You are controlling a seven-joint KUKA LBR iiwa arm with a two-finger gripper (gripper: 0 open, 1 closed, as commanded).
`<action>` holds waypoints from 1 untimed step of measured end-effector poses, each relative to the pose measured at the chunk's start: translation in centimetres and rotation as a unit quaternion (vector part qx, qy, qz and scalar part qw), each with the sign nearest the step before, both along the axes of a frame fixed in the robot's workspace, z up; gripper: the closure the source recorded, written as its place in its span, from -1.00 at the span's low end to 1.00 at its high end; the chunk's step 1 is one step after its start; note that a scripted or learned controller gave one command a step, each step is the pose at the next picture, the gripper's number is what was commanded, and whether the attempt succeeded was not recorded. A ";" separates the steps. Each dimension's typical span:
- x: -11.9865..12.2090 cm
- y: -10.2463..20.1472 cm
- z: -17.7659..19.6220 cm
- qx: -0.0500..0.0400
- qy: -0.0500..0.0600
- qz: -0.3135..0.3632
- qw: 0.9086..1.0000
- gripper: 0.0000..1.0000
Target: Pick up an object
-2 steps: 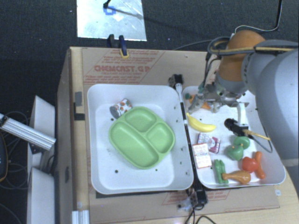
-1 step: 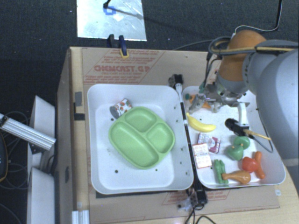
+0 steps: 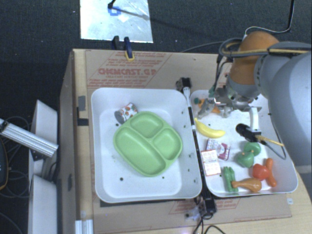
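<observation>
A single camera is looking down at a slant from above the bench (image 3: 126, 65), sitting far enough back to be taking in both white bins: the left bin (image 3: 105, 130) and the right bin (image 3: 287, 177). The grey arm (image 3: 285, 89) is entering from the frame's right side.
</observation>
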State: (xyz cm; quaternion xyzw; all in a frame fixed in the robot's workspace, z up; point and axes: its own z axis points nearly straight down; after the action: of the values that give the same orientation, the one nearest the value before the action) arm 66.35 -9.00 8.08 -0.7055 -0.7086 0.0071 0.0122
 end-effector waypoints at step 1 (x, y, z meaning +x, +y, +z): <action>0.0 -0.2 0.0 0.000 0.000 0.000 1.000 -1.00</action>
State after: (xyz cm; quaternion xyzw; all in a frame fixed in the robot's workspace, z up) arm 66.35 -9.17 8.09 -0.7055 -0.7085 0.0070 0.0123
